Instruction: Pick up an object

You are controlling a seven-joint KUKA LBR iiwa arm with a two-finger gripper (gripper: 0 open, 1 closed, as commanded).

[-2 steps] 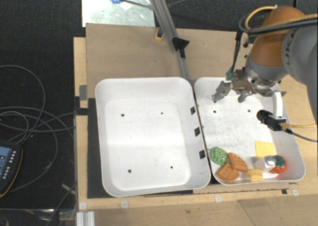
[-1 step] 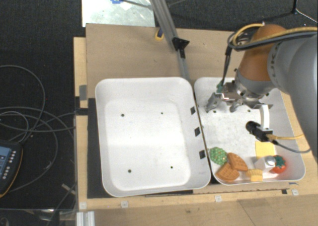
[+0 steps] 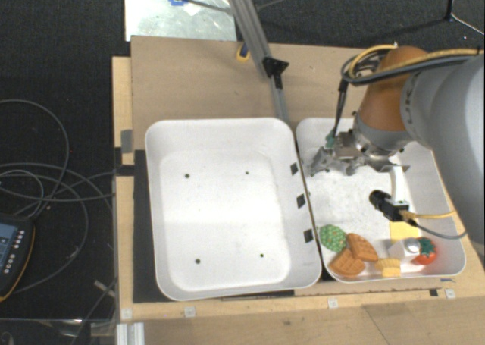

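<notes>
Over the upper half of the right bin (image 3: 345, 201), toward its eleven o'clock corner, your gripper (image 3: 323, 161) hung above bare white floor, pointing toward nine o'clock. From this slanted view you could not tell whether it was open or closed. Your arm (image 3: 443, 105) came in from three o'clock, its orange band (image 3: 383, 107) sitting at about one o'clock from the gripper.

What you could have picked lay well apart from the gripper, bunched along the same bin's near edge from seven o'clock round to five o'clock:

- A green bumpy piece (image 3: 331, 236) sat furthest toward seven o'clock, just beside the wall shared with the left bin (image 3: 220, 214).
- An orange waffle (image 3: 363, 247) touched the green piece at its four o'clock side, and a second orange piece (image 3: 346, 265) lay against that waffle at six o'clock, close to the bin's rim.
- A small yellow chunk (image 3: 389, 266) rested just at three o'clock of the second orange piece.
- A flat yellow block (image 3: 401, 230) lay at twelve o'clock from that chunk.
- A pale object (image 3: 410, 247) — too small to identify — touched a red and green toy (image 3: 426, 253) in the five o'clock corner.

Both bins sat side by side on your brown bench (image 3: 197, 78).
</notes>
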